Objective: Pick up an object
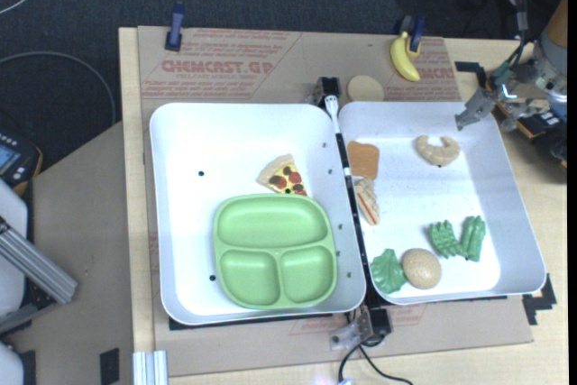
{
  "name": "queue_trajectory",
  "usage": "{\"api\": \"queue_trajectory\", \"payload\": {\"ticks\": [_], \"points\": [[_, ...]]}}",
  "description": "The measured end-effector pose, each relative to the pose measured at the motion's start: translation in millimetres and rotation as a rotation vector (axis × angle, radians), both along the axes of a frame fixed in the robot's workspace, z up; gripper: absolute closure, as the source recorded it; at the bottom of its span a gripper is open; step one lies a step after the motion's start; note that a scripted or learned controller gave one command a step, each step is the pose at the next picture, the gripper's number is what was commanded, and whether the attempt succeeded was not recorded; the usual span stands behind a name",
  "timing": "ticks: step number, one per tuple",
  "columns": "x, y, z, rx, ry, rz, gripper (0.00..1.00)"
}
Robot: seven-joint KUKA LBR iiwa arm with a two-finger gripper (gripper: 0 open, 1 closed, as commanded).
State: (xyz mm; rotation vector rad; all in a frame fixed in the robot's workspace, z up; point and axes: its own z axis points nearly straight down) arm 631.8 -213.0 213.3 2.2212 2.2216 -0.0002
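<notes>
The right bin holds a curled beige pastry, an orange toast slice, a sandwich wedge, two green leafy vegetables, a green lettuce piece and a round beige bun. In the left bin lie a pizza slice and a green divided plate. My gripper hangs over the right bin's far right corner, up and to the right of the pastry, and nothing shows in it.
A banana and a round beige disc lie on the cardboard behind the bins. Blue clamps hold the board's far edge. Cables and equipment crowd the right side beside the arm.
</notes>
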Motion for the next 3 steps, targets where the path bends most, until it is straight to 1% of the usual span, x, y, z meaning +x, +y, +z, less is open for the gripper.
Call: {"api": "queue_trajectory", "payload": {"ticks": [1,2,3], "points": [[-43,114,85,0.003,-0.005,0.01,0.0],[-105,187,206,0.002,-0.011,0.009,0.0],[-103,182,210,-0.002,-0.005,0.001,1.0]]}}
